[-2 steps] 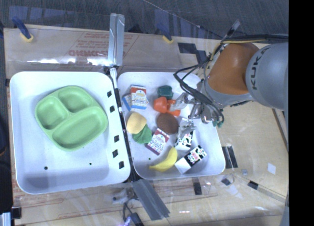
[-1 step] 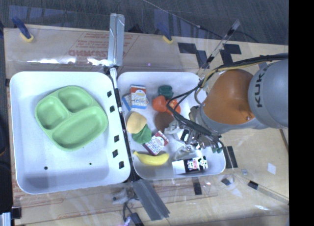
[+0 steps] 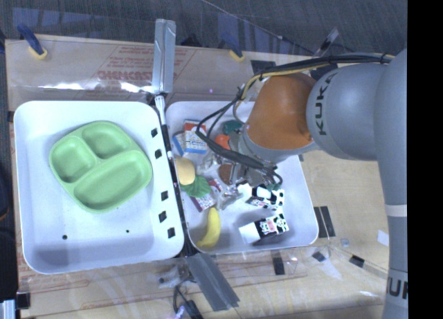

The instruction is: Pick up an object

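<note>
Camera view puts your main risk in the right bin, where everything is crowded together. The gripper sits low among small packets and toys, close to a brown item and a red-edged packet, with a black-and-white spotted toy just beside it and a second spotted block nearer the front wall. In my judgement a close here could catch two things at once, or only an edge that slips out on the lift. The banana and the pale yellow round fruit lie against the divider and could get nudged.

You cannot tell from this angle whether the hand is wide, narrow or holding anything; the wrist hides it.

Your arm reaches in from the right, its orange band directly above the bin and the wrist pointing steeply down, cables looping over the back clutter. The green divided plate lies in the left bin, well apart from the gripper.
</note>
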Tool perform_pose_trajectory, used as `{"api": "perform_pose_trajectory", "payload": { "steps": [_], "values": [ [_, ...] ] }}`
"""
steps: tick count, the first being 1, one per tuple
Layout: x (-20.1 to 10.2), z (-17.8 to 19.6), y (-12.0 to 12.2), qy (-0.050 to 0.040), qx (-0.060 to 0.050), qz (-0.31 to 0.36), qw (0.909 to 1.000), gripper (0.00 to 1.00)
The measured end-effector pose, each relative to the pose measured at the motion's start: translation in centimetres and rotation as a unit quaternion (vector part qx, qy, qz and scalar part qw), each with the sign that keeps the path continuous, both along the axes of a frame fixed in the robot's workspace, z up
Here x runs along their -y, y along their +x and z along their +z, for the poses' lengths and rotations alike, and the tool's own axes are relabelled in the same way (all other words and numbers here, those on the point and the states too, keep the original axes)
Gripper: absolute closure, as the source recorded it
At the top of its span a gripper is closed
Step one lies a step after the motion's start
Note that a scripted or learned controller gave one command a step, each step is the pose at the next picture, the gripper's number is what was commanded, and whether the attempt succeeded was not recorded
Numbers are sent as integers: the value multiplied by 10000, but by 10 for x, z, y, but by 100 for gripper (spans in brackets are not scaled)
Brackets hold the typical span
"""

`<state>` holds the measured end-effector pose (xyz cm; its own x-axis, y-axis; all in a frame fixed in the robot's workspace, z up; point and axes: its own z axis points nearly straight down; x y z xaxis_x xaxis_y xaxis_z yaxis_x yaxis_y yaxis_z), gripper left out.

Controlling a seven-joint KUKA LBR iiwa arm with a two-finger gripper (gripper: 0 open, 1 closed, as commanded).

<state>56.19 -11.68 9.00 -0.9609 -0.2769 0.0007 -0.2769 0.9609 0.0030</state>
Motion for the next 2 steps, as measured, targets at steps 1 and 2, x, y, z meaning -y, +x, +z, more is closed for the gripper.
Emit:
{"api": "perform_pose_trajectory", "payload": {
  "steps": [1,2],
  "values": [
    [-26,-1,-37,-8,-21,-901,9959,0],
    [-27,7,-36,-12,-26,-868,9962,100]
  ]
}}
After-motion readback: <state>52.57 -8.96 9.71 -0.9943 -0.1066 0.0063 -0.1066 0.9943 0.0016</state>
